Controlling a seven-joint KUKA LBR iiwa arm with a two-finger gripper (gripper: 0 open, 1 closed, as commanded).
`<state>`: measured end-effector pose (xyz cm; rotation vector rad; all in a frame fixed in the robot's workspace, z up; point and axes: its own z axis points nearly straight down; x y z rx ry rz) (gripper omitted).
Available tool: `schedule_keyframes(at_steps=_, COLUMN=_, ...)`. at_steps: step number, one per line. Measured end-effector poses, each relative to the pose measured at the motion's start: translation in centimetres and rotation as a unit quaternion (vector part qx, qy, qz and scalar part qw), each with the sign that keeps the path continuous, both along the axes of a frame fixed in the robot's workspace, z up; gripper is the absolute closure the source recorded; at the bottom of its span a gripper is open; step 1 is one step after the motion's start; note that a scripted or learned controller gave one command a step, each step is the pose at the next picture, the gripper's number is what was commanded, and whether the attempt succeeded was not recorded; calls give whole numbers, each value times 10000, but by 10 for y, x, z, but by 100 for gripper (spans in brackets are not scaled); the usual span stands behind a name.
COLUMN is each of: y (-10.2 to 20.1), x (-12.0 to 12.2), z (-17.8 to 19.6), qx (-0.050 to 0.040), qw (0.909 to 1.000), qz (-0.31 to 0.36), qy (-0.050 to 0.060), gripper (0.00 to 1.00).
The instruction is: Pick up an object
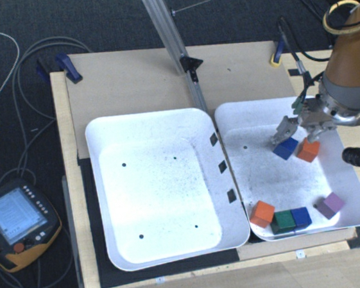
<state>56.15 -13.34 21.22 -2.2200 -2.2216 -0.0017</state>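
My gripper (297,134) hangs over the upper right part of the right bin (248,119), its two fingers spread open. A blue block (286,149) lies just below the left finger (281,132), and an orange block (309,151) lies just below the right finger (313,133). Neither block sits between the fingers. Along the bin's front edge lie another orange block (262,213), a green block (282,221), a second blue block (301,217) and a purple block (331,204).
The left bin (102,142) stands beside the right one, split from it by a ridge with black clips (222,165). A metal post (165,25) rises behind the bins. A teach pendant (14,220) lies on the floor at left.
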Motion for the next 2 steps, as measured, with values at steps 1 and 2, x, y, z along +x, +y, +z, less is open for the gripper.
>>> schedule_keyframes(at_steps=1, y=-20, x=47, z=-99, qx=-39, qw=10000, qz=-4, qy=-36, gripper=0)
schedule_keyframes(at_steps=2, y=-19, x=49, z=-83, qx=-35, qw=10000, qz=8, qy=-82, gripper=100)
